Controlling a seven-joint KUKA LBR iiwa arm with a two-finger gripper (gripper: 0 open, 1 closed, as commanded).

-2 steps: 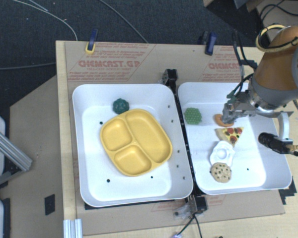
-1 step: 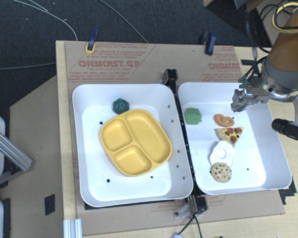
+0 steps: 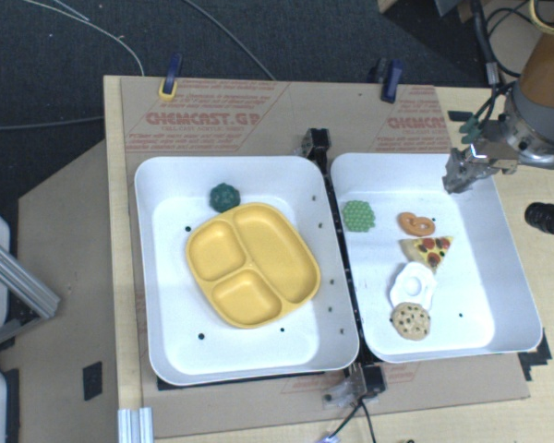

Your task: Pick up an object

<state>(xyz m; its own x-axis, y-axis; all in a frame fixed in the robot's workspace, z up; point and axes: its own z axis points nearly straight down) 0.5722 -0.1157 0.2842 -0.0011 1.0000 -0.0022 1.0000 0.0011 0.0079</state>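
Yellow tray (image 3: 251, 264) – one, left bin (image 3: 157, 275); right bin (image 3: 499, 275) – five food toys; gripper (image 3: 462, 175) state unclear

From my feed, the left bin (image 3: 157, 247) held a divided plate (image 3: 251, 263), with a ball (image 3: 224, 196) just behind it. The right bin (image 3: 499, 275) held a round toy (image 3: 357, 215) at its left; a pretzel (image 3: 415, 222), pizza slice (image 3: 428, 247), egg (image 3: 413, 286) and cookie (image 3: 410, 320) lay in a front-to-back row.

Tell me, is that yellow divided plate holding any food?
Empty. All three compartments of the yellow plate show bare yellow; the dark green ball lies just outside its rim, on the left bin floor.
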